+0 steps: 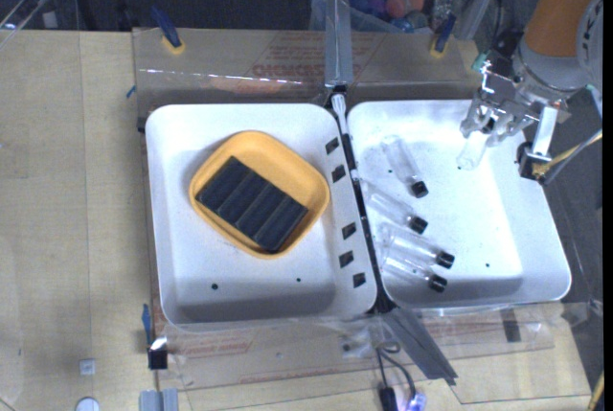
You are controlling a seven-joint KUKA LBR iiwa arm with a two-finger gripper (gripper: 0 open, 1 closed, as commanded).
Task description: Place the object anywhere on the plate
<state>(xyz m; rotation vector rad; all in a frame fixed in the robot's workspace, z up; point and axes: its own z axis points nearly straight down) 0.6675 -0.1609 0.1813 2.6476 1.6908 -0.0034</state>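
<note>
Camera view: one look from above, down on two white bins side by side.
Plate: a yellow plate point(259, 192) sits in the left bin point(172, 208), tilted a little. A dark ridged thing point(251, 201) lies flat on it and covers most of the middle. What it is made of is hard to tell.
Objects: four clear tubes with black caps lie in the right bin point(517, 237). One point(402, 165) is near the bin's middle, one point(395, 213) below it, and two point(414, 251) point(410, 273) lie close together near the front. Their clear bodies nearly melt into the white floor, so only the caps are easy to see.
Gripper: the gripper point(476, 143) hangs over the back right part of the right bin. A clear tube seems to hang from it, but it is too pale to be sure. I cannot tell how the fingers are set.
Arm: the grey arm with its orange band point(567, 2) is cut off at the right edge.
Edges: a strip with black marks point(347, 208) runs between the bins.
Open room: bare white floor around the plate, and along the right side of the right bin.
</note>
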